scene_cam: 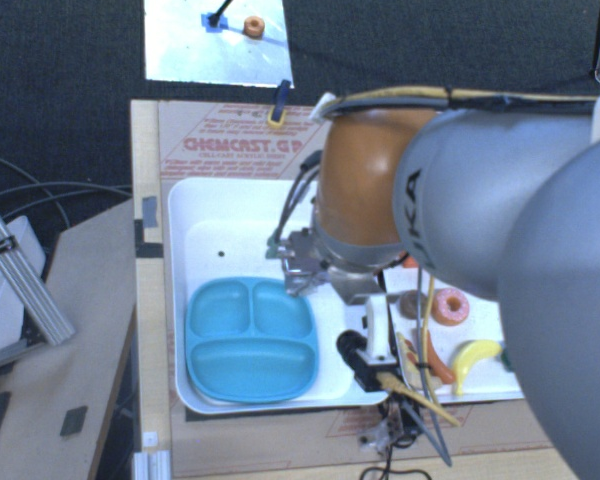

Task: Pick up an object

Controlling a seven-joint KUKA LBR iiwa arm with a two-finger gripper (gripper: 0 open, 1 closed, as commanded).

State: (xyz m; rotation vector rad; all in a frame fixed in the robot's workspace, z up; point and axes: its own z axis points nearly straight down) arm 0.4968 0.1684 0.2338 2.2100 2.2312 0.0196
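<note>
Object: none is seen grasped; banana [474, 356] and donut [449, 307] lie at four o'clock.
Hand [298, 286]: grip state unreadable.
Risk: descending over the blue tray [250, 340], closing on nothing.

Probably a robotics lab: a paper-masked bench [240, 143] holds a white bin [220, 223], with loose cables [40, 203] and aluminium framing [20, 268] (left of the frame) over dark carpet [60, 58].

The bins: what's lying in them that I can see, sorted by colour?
Blue: 1, a divided plate
Yellow: 1, a banana
Pink: 1, a doughnut
Orange: 1, a carrot-like stick
Total: 4; the arm hides much of the right bin.
</note>
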